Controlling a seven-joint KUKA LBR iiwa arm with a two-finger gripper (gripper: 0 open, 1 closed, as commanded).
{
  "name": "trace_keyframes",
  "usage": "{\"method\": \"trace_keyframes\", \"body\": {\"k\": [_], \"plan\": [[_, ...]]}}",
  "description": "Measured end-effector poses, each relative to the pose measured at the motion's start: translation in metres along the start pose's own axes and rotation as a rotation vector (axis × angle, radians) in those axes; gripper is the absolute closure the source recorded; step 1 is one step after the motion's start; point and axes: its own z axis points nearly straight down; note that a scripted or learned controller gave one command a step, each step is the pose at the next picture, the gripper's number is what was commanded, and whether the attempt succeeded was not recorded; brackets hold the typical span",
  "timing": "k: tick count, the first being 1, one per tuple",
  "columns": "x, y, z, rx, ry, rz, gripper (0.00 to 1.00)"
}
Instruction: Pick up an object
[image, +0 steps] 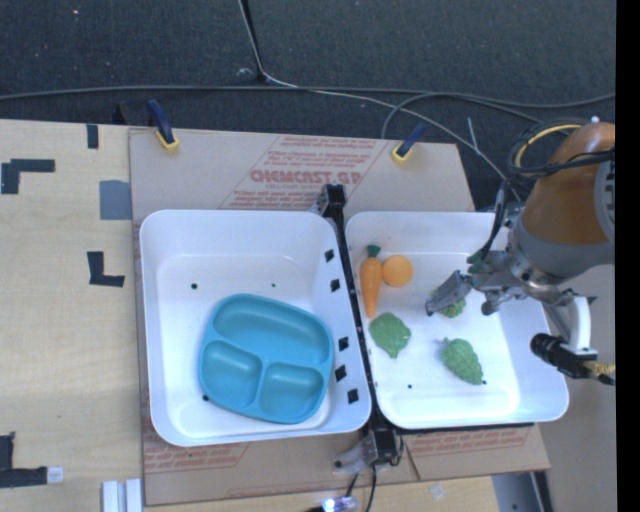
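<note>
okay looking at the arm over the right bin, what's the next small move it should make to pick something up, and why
Probably a short descent straight down. The gripper sits over the right bin, with a small green piece right beneath it and nothing visibly between its fingers. The carrot, orange ball and two other green pieces lie farther away.

- The arm (565, 205) comes in from the right side of the table, with its orange band high near the right edge.
- The wrist bends down and toward the left.
- The gripper (466, 296) hangs low, its two jaws spread apart, with nothing between them.
</note>
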Motion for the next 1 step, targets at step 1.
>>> {"method": "trace_keyframes", "body": {"k": [1], "plan": [[0.0004, 0.0032, -0.0073, -0.013, -0.002, -0.004, 0.0]]}}
